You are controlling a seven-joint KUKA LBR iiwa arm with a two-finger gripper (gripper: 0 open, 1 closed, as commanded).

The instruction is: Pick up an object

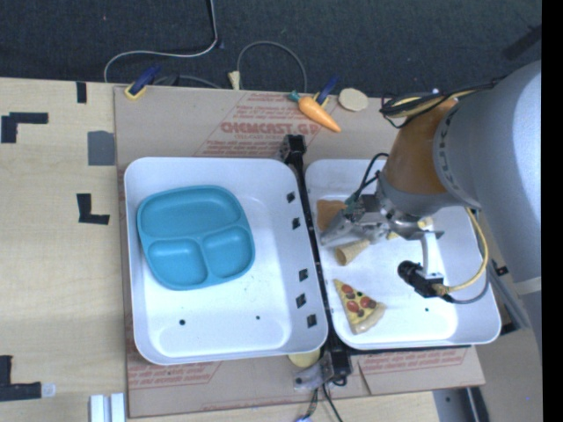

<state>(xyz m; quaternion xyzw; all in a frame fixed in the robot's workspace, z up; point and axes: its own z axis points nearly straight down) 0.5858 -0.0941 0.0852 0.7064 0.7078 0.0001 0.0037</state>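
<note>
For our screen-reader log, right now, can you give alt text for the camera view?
The end effector is low in the right bin, beside tan food pieces near its left wall. A pizza slice lies nearer the front; a blue divided plate sits in the left bin, a carrot behind.

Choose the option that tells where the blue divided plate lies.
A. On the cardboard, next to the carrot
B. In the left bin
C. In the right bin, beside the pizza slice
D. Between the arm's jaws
B: the blue divided plate lies flat in the left bin, while the pizza slice is in the right bin.
</note>
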